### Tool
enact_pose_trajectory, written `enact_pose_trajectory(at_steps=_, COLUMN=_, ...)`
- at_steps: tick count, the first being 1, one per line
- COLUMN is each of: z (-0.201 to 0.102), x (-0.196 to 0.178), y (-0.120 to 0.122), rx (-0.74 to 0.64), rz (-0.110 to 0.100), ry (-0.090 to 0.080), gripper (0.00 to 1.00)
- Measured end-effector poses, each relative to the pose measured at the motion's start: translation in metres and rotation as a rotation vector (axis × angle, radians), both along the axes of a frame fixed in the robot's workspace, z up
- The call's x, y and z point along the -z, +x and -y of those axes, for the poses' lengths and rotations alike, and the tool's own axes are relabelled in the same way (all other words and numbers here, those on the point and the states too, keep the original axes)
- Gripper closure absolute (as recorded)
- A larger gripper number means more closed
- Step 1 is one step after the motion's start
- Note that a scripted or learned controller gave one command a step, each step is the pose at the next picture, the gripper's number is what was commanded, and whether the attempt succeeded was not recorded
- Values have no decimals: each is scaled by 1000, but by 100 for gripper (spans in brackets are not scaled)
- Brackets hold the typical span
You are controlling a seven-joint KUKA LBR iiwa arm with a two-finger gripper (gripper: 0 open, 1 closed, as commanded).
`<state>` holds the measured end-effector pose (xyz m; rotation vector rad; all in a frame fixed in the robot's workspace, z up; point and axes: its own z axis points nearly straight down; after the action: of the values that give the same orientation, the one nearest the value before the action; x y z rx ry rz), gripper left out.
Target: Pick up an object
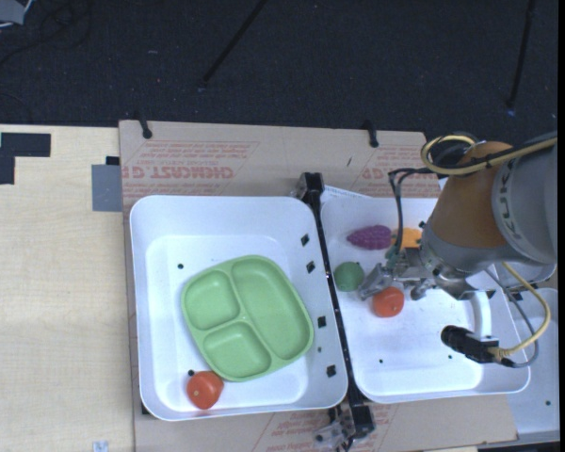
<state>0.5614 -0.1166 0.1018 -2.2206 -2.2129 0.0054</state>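
- Grey arm (508,215) with orange band enters from the right, wrist over the right-hand shallow white bin (424,375).
- Gripper (392,285) sits low over the right bin's left half; whether its jaws are spread or pressed together cannot be told, the wrist body hides them.
- Small round red tomato-like object (388,302) lies on the right bin floor directly under or touching the gripper tip; contact is uncertain at this resolution. Round, so no long axis to record.
- Small round green object (348,275) lies just left of the gripper, near the divider between the bins.
- Purple elongated object (369,237) lies toward the right bin's far side, long axis roughly left-right across the view, narrower end pointing left.
- Small orange-yellow object (411,237) is just right of the purple one, partly hidden by the arm.
- Left-hand white bin (160,243) holds a light green three-compartment plastic plate (247,316), set at a slant, and a second red round object (204,390) just beside the plate's near-left corner.
- Cardboard sheet (226,158) under the bins on the worktop carries red printing, upside down from this view; not legible with confidence.
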Motion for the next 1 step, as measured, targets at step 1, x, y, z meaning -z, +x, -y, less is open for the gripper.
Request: enact_pose_trajectory(at_steps=1, z=2, x=-13, y=0, rx=6, rz=1, ry=-1, gripper=100)
